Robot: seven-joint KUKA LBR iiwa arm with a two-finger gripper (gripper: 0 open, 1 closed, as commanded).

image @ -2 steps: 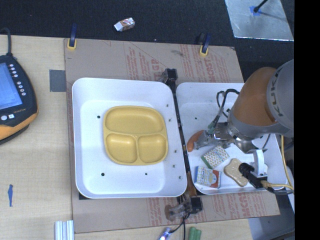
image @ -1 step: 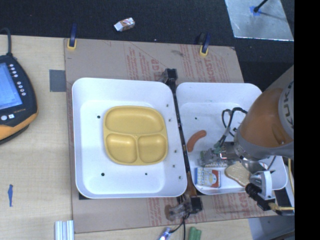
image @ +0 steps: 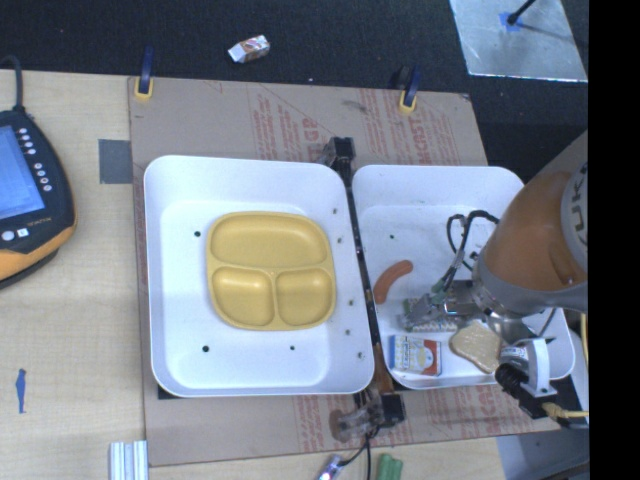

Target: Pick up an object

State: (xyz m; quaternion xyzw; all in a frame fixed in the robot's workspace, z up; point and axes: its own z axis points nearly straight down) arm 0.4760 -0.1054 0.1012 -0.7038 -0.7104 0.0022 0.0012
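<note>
The right bin (image: 440,183) holds a brown sausage (image: 391,279), a small printed carton (image: 415,354) at its front edge, and a tan bread slice (image: 474,345) beside the carton. My gripper (image: 430,311) reaches down into this bin from the right, its metal tip between the sausage and the carton, close above the bin floor. The grey arm with its orange band (image: 535,243) hides much of the bin's right half. Nothing shows held at the tip.
The left bin (image: 170,268) holds a yellow divided plate (image: 271,269). A teach pendant (image: 28,193) lies on the bench at far left. Clamps (image: 342,152) sit between the bins at back and front. A black cable loop (image: 465,230) hangs by the wrist.
</note>
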